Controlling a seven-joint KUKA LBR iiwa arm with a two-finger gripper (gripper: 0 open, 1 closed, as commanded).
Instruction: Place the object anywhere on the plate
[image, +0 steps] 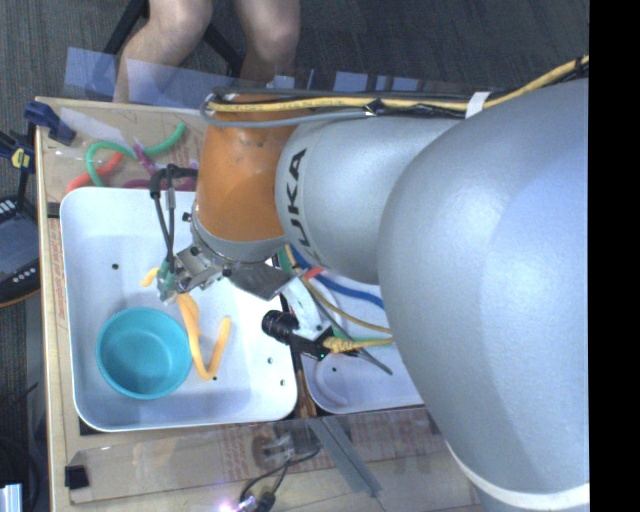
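Arm: we see the grey arm (470, 250) and its orange band (235, 170) covering most of the view from 12 through 3 to 5 o'clock, hiding much of both bins.
End effector: we place the end effector (178, 278) low in the left bin, just at 1 o'clock of the plate; we cannot tell how far it is open, nor whether anything sits in it.
Object: the yellow-orange object (203, 345), a thin bent strip, lies on the floor of the left bin, touching or just beside the plate's rim at its 3 o'clock side; its upper end runs up under the end effector.
Plate: the blue plate (145, 352) sits at 7 o'clock in the left bin, near the lower left corner.
Left bin: we see the white left bin (90, 230) with bare floor at 10 o'clock, above the plate, and along its bottom wall.
Right bin: only a lower corner of the right bin (350, 395) shows, at 6 o'clock, under cables.
Obstructions: cables (335, 320) and a black fitting (275, 325) hang near the wall between the bins.
Clutter: green and red cords (120, 160) lie on the tabletop (200, 445) at 11 o'clock, beyond the left bin's top rim.
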